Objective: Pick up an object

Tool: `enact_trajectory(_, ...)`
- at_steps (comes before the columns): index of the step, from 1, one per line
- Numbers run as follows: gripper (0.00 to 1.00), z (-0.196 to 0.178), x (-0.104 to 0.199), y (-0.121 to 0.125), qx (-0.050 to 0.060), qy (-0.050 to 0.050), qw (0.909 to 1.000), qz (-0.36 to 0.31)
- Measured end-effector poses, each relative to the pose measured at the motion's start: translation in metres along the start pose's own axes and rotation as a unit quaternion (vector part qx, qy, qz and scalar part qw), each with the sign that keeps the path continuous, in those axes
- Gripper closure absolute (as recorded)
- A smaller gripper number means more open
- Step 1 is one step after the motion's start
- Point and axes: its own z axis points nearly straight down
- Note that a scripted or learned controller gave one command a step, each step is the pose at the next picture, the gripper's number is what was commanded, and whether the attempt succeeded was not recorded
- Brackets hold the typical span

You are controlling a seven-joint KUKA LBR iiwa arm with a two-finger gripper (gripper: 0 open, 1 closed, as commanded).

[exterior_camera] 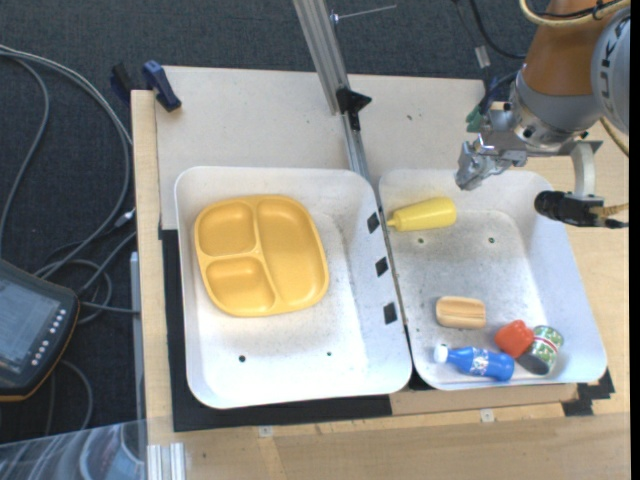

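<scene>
My gripper [470, 175] hangs over the far edge of the right bin [560, 268], up and to the right of a yellow bottle-shaped object [423, 214] lying on its side. Nothing shows between the fingers. Near the bin's front lie a tan bread-like block [460, 312], a blue and white bottle [475, 362], a red piece [513, 337] and a green and silver can [545, 343].
The left bin [200, 368] holds a yellow divided plate [261, 254]. A metal pole [325, 38] slants down to the gap between the bins. A blue clamp [160, 83] sits at the bench's far left corner. Cables and a tablet [30, 323] lie on the floor at left.
</scene>
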Motion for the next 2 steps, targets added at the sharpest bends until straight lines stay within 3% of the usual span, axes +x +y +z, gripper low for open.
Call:
enact_trajectory(1, 1.0, -0.004, 0.054, 0.009, 0.0, 0.0, 1.0, 0.0)
enact_trajectory(2, 1.0, -0.006, 0.116, -0.002, 0.003, 0.001, 1.0, 0.0)
